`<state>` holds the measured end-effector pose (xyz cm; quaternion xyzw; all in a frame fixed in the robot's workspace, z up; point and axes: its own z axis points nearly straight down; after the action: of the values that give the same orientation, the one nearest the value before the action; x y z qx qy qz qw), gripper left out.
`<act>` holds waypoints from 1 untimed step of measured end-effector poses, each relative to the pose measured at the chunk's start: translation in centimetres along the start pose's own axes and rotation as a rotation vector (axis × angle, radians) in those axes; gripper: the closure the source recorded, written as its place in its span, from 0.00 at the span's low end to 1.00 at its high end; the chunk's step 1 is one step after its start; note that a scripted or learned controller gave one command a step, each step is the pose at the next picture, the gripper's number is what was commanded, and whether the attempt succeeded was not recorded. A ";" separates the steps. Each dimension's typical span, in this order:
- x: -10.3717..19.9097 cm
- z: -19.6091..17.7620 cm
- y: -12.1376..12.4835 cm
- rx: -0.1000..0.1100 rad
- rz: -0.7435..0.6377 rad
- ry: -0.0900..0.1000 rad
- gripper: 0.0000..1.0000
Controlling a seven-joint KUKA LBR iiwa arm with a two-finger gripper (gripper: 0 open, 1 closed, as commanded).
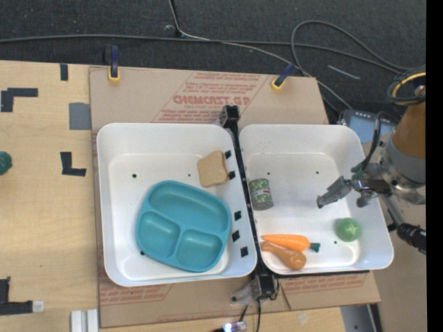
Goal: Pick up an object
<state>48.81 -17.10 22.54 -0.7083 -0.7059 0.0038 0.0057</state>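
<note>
The objects lie in two white bins set side by side on the table. The right bin (304,140) holds four of them: a small can (261,193) with a green label stands close to the divider on its left side, a carrot (287,241) lies along the front, an orange-brown gourd-shaped piece (286,256) lies just in front of the carrot and touches it, and a green ball (347,229) sits near the front right corner. The left bin (166,138) holds a teal tray (183,225) with three compartments, lying flat and taking up much of the floor, and a tan slice of bread (212,169) just behind the tray, near the divider. The gripper (342,192) reaches in over the right bin's right wall, above and a little behind the ball — its fingers are spread, one dark finger (333,193) pointing left toward the bin's middle, and nothing is between them. The gripper is apart from the ball and well apart from the can and carrot. Both bins rest on a brown cardboard sheet (208,95) held at its back edge by two yellow clamps — one (113,72) at the left, the other (279,81) toward the right.
</note>
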 end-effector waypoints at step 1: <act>0.0 -0.6 0.3 -0.012 -0.004 -0.003 0.00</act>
<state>49.08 -17.06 23.14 -0.7068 -0.7074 0.0006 0.0007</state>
